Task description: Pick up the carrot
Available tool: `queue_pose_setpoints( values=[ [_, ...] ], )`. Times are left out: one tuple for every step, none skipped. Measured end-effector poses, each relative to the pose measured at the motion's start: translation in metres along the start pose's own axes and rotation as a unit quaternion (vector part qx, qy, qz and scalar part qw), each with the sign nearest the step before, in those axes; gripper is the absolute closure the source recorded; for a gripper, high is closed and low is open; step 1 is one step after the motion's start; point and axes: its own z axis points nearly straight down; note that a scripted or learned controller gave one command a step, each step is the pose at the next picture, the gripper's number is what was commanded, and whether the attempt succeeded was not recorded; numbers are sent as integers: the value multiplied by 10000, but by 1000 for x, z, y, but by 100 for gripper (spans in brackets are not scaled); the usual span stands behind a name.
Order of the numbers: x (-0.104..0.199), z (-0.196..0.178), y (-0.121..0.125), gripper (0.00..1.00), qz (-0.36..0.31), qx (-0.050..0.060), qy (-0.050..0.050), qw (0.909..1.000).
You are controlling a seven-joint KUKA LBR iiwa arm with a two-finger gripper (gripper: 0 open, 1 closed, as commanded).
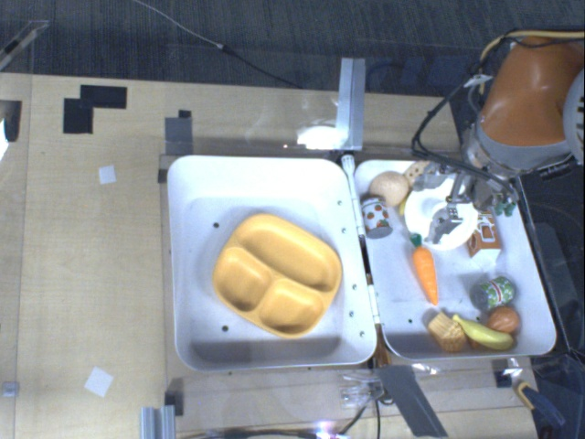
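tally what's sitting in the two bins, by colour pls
Yellow: 2, the yellow divided plastic tray and the yellow toy banana
Orange: 1, the orange toy carrot
Green: 1, the green patterned can
Beige: 1, the beige onion-shaped ball
White: 1, the white round plate
Other or mixed colours: 4
Total: 10

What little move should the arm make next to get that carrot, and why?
Probably a short shift toward the near side of the bin, then down. The gripper hovers just beyond the green-topped end of the orange tapered carrot, which lies free on the floor of the right white bin, apart from the yellow banana nearer the front. Centring over the carrot's body should come first.
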Motion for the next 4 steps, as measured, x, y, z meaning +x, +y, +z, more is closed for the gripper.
queue_pose_setpoints(
  values=[
    [23, 98, 9, 0, -520, 6, -41, 9986],
    [81, 98, -14, 0, -284, 7, -33, 9996],
    [63, 98, 14, 0, 582, 7, -26, 9983],
    [59, 85, 15, 100, 551, 6, -81, 9984]
  ],
)
